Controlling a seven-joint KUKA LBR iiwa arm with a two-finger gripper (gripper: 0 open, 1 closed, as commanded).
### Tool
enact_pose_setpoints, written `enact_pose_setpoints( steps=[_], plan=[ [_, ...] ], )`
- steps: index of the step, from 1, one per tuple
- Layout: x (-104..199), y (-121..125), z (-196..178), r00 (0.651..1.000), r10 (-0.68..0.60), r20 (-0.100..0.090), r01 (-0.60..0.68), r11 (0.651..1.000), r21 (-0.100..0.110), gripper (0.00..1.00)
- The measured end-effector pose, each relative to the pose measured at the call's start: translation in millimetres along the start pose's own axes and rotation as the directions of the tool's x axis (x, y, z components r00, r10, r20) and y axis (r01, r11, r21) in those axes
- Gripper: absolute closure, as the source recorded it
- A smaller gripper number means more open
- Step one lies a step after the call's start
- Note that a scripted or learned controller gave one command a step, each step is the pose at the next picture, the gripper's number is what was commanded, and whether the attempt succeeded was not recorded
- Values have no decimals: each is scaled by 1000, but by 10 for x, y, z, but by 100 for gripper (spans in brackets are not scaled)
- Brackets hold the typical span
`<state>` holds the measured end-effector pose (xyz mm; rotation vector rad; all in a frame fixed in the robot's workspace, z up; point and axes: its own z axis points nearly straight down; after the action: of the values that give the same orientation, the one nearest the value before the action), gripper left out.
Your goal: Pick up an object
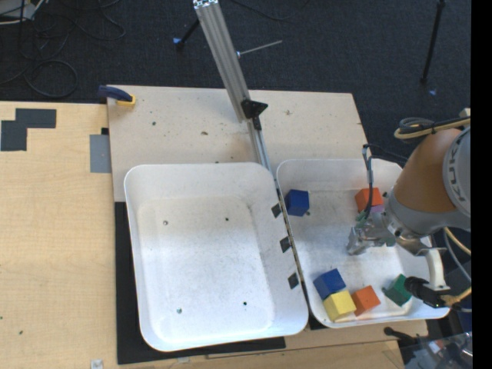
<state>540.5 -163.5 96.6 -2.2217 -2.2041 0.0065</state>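
Gripper [360, 241]: hanging over the right bin [327, 184] floor; grip state impossible to tell.
Orange block [367, 199]: sitting just behind the gripper.
Blue block [297, 202]: lying near the divider.
Front cluster: blue cube [329, 282], yellow cube [339, 306], orange cube [366, 299], green block [397, 290] crowding the front wall.
Left bin [154, 187]: sitting alongside.

Coloured blocks [339, 305] in right bin [323, 177]
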Motion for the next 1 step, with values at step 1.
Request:
enact_pose_setpoints(
  steps=[1],
  plan=[
    [63,18,-563,1000,-8,5,8,1000,-9,100]
  ],
)
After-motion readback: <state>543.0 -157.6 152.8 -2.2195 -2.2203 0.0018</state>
